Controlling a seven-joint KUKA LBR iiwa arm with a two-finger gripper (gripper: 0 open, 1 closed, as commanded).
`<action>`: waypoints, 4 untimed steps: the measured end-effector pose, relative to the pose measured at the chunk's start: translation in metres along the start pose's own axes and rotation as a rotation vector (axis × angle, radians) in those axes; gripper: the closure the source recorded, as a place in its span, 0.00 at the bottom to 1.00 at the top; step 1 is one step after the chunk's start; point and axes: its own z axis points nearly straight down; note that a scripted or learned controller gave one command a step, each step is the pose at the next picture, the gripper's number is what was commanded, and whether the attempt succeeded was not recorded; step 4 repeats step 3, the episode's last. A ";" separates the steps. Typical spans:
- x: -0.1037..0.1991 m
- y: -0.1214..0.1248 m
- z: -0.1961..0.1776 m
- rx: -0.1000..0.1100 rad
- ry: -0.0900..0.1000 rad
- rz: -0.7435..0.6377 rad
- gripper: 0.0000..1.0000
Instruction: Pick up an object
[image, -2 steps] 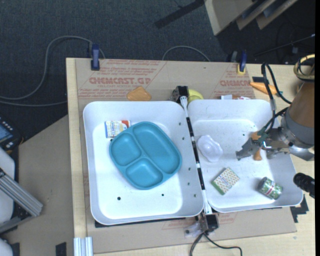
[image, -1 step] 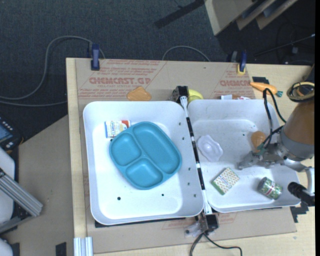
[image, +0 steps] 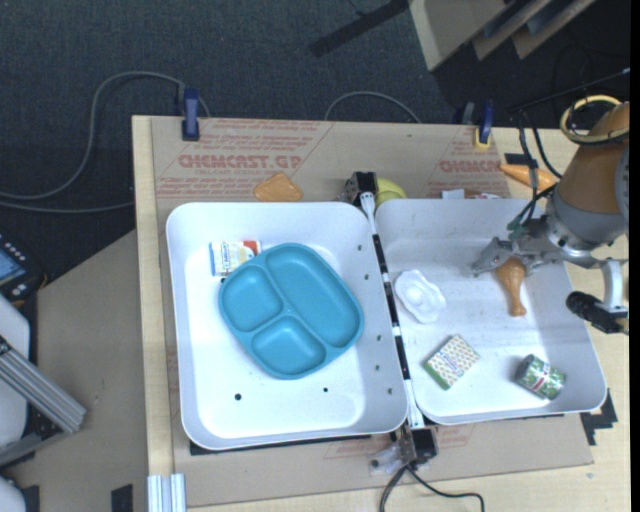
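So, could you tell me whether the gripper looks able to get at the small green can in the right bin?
Probably yes: the green can lies apart in the right bin, nothing on top, and the gripper is over that bin.

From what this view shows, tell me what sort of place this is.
Probably a robotics lab test bench. Two white bins sit on a clamped board, cables trail over dark carpet, and a robot arm reaches over scattered test objects.
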 end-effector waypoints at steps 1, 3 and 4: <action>-0.003 -0.002 -0.012 -0.002 -0.008 0.002 1.00; 0.117 -0.022 -0.114 0.007 -0.005 0.003 1.00; 0.117 -0.022 -0.114 0.007 -0.005 0.003 1.00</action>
